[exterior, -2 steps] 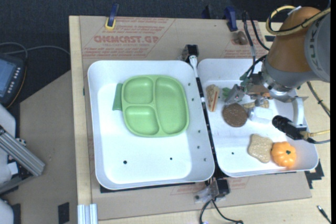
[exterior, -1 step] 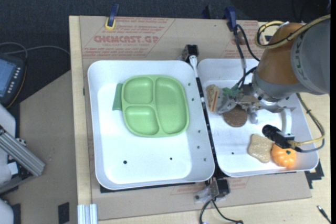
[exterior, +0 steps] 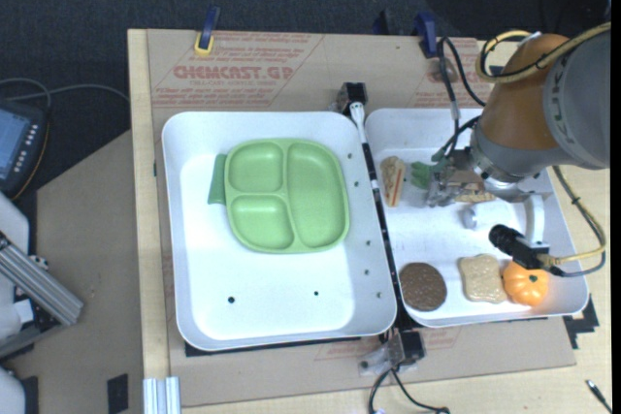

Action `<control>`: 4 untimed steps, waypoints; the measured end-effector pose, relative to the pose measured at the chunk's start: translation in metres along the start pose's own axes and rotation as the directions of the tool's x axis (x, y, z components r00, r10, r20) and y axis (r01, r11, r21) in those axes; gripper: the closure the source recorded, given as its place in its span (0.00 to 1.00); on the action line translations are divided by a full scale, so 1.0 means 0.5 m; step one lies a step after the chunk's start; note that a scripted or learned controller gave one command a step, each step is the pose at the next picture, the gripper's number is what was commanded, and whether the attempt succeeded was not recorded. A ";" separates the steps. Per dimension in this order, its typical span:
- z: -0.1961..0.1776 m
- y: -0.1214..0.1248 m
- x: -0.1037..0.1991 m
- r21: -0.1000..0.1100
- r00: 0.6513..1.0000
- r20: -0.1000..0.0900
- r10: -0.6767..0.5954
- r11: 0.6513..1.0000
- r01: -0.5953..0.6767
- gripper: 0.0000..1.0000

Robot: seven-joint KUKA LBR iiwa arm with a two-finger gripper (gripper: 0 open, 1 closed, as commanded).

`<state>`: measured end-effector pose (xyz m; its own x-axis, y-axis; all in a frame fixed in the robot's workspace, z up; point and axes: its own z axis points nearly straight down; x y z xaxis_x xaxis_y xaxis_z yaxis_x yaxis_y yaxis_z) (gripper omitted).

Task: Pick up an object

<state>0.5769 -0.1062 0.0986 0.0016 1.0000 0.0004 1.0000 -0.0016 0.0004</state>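
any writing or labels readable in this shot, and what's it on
"CHEMCAST G P" in red print, on the brown board under the two white bins, above the left bin.
Smaller red lines above and below that word, and a fainter repeat of the print above the right bin: too small and blurred to read.
The dark screen at the left edge: nothing legible.

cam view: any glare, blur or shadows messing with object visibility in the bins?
Camera view: even lighting, soft shadows; the white bins run bright but not blown out; green plate, brown patty and orange pumpkin read sharp; the gripper area is cluttered and dark, fine detail there is hard to resolve; arm's orange band slightly soft.
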 end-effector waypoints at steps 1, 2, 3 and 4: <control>-0.087 0.009 -0.003 -0.006 1.000 0.002 -0.002 1.000 0.002 1.00; -0.202 0.025 -0.018 -0.007 1.000 0.002 -0.002 1.000 0.002 1.00; -0.257 0.028 -0.018 -0.005 1.000 0.002 -0.003 1.000 0.003 1.00; -0.237 -0.010 0.087 0.004 1.000 -0.003 -0.007 1.000 0.007 1.00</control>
<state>0.5721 -0.0625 0.2172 -0.0051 1.0000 0.0032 1.0000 0.0051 -0.0039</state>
